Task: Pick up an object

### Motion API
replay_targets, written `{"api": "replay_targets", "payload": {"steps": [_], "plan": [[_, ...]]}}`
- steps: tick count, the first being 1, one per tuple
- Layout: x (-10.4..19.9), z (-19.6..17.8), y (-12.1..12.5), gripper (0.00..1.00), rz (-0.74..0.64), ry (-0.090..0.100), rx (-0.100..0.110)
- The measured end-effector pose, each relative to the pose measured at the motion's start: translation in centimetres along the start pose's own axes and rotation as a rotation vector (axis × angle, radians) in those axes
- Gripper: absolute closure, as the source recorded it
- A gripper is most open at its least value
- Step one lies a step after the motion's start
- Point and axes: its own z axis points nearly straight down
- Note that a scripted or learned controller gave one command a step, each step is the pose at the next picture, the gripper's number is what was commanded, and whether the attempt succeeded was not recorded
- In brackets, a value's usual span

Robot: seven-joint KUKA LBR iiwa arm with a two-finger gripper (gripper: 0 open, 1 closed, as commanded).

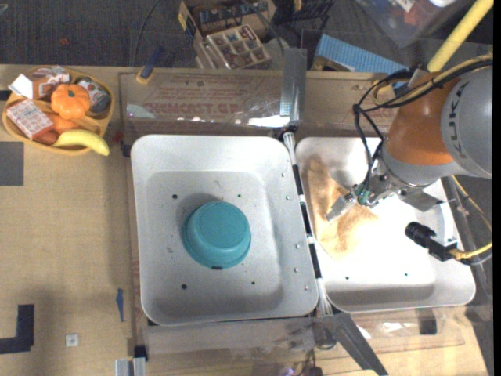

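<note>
Readable text: almost none.
White letters run down the arm [467, 124] at the right edge, seemingly part of the maker's name, cut off by the frame. The small boxes in the basket [31, 120] at top left carry print too small and blurred to read.

A round teal bowl [218, 234] lies upside down in the middle of the nine-o'clock-side white bin [156, 171].
</note>
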Motion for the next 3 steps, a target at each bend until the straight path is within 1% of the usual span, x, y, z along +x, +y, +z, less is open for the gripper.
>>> {"api": "replay_targets", "payload": {"steps": [1, 2, 3], "plan": [[-1.4, 1.9, 1.7, 0.00, 0.244, -0.004, -0.008], [-1.4, 0.7, 1.9, 1.00, 0.243, -0.007, -0.014], [-1.4, 0.7, 1.9, 0.00, 0.243, -0.007, -0.014]]}}
